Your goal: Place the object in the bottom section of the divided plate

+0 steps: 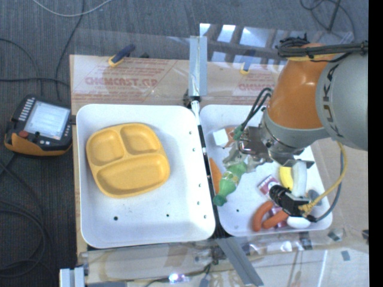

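Note:
A yellow divided plate [128,158] lies in the left bin [149,220], with two small sections at the top and one large section at the bottom. The gripper [240,150] hangs over the right bin [239,217], just above a green leafy toy [230,180] that lies near the bin's left side. The wrist and the orange band hide much of the gripper from above. Nothing can be made out between its tips.
The right bin also holds a white cube [220,137], an orange carrot [215,171], a yellow and white piece [292,177], a pink packet [266,186] and orange-red sausages [268,215]. A metal divider post [197,70] stands between the bins. A teach pendant [39,127] lies off the bench's left.

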{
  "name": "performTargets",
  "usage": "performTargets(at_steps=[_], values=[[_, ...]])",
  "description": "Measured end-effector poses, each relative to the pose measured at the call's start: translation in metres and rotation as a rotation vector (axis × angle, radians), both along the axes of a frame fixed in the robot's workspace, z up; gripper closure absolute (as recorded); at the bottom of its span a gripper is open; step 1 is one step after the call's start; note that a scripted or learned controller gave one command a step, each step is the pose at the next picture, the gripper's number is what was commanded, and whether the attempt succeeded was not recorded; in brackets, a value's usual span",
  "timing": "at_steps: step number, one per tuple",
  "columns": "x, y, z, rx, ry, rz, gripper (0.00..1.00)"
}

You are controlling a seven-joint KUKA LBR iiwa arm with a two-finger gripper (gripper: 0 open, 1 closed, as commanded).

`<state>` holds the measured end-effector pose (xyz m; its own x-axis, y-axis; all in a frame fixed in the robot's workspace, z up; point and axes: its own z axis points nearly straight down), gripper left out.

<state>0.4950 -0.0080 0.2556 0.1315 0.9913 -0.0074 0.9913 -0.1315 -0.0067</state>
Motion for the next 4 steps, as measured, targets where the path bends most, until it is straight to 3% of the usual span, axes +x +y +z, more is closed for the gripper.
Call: performTargets(at_steps=[1, 2, 3, 4], values=[[-0.008, -0.034, 0.03, 0.003, -0.002, 0.054, 1.0], [0.002, 0.03, -0.008, 0.009, 0.002, 0.476, 1.0], [0.022, 0.107, -0.017, 0.008, 0.002, 0.633, 1.0], [0.035, 0.166, -0.034, 0.007, 0.002, 0.653, 1.0]])
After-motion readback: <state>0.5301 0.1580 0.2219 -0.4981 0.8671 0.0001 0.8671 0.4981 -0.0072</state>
